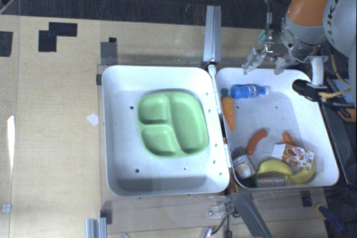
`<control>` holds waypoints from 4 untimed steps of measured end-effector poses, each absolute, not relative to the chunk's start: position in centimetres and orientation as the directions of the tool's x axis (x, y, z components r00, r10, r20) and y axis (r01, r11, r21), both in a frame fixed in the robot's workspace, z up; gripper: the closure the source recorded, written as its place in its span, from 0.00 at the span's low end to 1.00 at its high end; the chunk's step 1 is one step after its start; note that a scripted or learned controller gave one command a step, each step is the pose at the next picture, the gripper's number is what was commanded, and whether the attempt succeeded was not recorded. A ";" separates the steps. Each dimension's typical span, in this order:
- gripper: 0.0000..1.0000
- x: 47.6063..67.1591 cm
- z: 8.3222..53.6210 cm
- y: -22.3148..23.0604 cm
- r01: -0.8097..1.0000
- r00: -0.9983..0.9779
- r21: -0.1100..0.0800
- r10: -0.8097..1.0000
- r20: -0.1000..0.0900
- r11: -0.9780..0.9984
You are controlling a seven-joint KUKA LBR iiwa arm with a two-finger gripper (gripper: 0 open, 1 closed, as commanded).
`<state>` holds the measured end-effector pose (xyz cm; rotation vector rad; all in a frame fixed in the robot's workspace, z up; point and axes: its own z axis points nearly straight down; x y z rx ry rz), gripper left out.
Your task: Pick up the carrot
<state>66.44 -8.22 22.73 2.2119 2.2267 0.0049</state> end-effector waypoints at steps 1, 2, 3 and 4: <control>0.00 61.5 9.6 -10.1 0.991 -0.131 0.007 0.991 -0.001 0.131; 1.00 61.7 10.8 -10.1 0.991 -0.132 0.013 0.991 -0.002 0.132; 1.00 61.1 13.8 -8.6 0.975 -0.223 0.007 0.975 -0.002 0.223; 1.00 59.6 10.7 -10.3 0.997 0.081 0.004 0.997 0.000 -0.081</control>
